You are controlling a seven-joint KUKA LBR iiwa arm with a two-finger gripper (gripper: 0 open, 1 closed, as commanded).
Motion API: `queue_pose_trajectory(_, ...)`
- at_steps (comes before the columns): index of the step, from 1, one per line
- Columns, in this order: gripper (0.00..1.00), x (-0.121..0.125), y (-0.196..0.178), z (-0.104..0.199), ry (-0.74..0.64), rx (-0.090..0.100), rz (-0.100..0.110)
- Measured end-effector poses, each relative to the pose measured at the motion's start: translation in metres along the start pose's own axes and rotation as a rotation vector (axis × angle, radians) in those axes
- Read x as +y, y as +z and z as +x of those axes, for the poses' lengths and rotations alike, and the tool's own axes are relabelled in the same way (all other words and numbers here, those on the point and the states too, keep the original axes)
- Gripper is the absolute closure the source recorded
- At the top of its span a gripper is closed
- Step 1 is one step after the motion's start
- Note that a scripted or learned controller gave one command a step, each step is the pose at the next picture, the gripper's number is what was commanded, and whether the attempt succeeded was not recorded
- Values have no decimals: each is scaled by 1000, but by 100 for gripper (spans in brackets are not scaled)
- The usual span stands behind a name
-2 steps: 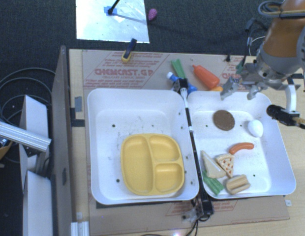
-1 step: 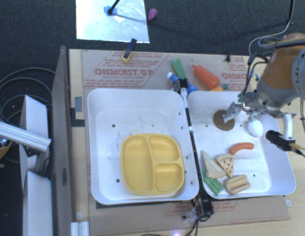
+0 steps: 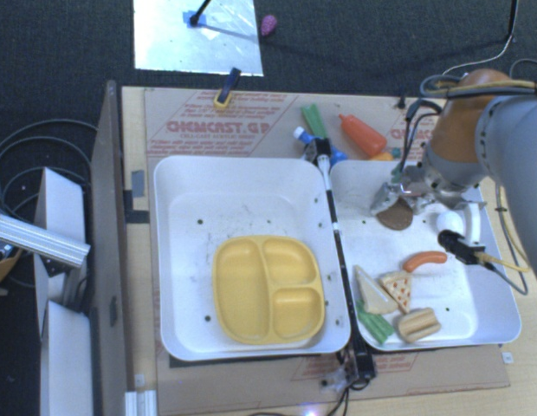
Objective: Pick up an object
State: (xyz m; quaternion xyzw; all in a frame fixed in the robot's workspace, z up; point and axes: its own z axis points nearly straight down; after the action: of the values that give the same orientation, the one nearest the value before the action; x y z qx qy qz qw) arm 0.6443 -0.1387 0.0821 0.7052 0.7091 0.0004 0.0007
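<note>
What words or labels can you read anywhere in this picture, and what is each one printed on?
"CHEMCAST GP": red print on the brown board under the two white bins, above the left bin; the letters are soft, so this reading is not certain.
The smaller red lines around it on the board are too blurred to read.
A second patch of red print by the right bin, near the arm, is partly hidden and unreadable.

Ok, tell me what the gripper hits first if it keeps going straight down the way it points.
Most likely the brown round piece in the right bin: the gripper points down right over it. Depth is unclear from this slanted view, so whether they already touch can't be told.
</note>
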Motion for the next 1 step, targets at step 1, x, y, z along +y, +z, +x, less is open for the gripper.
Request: queue_pose_trajectory(1,0,-1,-2,-1,2,0,0)
